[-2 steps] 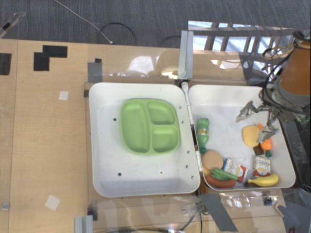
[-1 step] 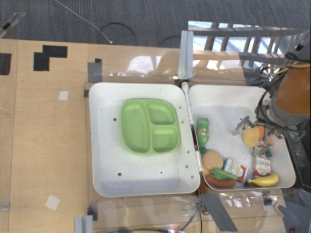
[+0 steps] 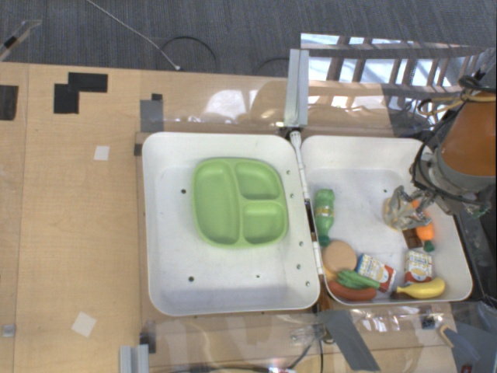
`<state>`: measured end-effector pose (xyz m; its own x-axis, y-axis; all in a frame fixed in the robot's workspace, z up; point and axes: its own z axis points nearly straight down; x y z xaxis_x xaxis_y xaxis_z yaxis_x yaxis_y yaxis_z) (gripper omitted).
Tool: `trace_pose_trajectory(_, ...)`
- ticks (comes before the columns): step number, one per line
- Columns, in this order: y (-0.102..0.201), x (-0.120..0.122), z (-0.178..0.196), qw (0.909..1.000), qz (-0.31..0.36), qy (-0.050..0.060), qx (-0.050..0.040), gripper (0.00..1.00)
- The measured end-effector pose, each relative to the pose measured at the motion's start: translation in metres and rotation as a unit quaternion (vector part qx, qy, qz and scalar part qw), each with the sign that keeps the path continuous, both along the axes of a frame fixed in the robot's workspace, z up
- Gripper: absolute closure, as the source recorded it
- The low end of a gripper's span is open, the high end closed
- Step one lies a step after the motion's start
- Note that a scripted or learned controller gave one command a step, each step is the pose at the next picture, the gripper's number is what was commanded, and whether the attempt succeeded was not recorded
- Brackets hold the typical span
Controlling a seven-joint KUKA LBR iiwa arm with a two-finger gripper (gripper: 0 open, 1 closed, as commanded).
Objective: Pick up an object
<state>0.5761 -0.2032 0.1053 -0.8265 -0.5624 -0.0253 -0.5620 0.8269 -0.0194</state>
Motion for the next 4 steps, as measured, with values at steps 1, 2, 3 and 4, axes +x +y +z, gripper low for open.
trace_pose_trajectory(1, -0.001, 0.064, 0.097, 0.9987, -0.051, 0.006, 0.0007, 1.00)
trace_pose_trajectory(2, -0.001, 0.062, 0.093, 0.9986, -0.052, 0.010, 0.0018, 0.00)
trace_pose_trajectory(3, 0.000, 0.036, -0.012, 0.9998, -0.011, 0.014, 0.0026, 0.00)
trace_pose_trajectory(4, -0.001, 0.013, -0.016, 0.9987, -0.051, 0.009, 0.0019, 0.00)
